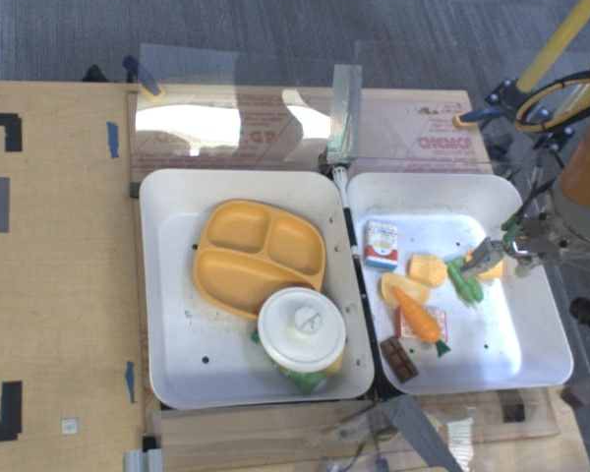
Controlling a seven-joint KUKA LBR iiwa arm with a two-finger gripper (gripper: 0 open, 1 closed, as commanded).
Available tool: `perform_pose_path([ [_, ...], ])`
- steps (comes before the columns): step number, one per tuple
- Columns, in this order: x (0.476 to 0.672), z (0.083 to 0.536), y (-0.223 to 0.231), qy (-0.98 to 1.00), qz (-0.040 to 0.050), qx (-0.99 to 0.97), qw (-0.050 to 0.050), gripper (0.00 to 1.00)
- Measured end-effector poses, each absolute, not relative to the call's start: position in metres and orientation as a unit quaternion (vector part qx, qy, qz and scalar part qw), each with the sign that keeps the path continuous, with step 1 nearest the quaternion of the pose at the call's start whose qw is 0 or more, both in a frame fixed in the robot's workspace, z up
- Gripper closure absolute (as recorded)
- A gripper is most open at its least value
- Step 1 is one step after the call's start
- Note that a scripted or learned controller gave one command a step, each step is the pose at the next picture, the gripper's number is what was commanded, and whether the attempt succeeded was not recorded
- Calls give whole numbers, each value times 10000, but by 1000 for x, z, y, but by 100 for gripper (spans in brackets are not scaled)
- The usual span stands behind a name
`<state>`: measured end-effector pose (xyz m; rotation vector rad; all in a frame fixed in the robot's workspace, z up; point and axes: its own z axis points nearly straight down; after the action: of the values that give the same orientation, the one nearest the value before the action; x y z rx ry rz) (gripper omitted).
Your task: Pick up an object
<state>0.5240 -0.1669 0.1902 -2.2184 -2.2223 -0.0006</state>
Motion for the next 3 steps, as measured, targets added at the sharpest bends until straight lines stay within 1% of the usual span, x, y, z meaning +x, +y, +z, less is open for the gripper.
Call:
perform_pose_path([
  [1,529,115,-129,-5058,14,-8626,28,0],
  [2,528,89,-98,-6885,-22,-7252,-16,0],
  [3,529,100,-99,-6881,-40,-7256,-40,100],
])
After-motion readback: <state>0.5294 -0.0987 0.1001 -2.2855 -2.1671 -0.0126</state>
